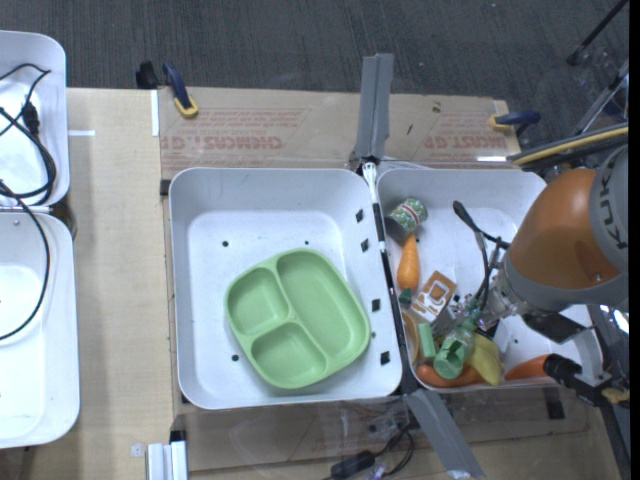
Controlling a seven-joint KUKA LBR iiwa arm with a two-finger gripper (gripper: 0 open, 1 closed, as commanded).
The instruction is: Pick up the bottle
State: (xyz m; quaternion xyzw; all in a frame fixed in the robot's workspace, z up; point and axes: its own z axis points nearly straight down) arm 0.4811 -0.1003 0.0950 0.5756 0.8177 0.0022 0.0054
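Observation:
In the right bin [520, 190], the green bottle [451, 352] lies tilted near the front wall, among other items. My gripper [470, 318] hangs low over the bin's front part, just above and right of the bottle's upper end. The arm's orange band [565, 233] rises behind it and hides the bin's right side. I cannot make out whether the gripper touches the bottle.
Around the bottle lie a yellow banana-like toy [486, 361], an orange piece [434, 374], a carrot [407, 261], a small printed box [436, 298], a green can [408, 213] and a black utensil [472, 226]. The left bin [200, 268] holds a green divided plate [296, 318].

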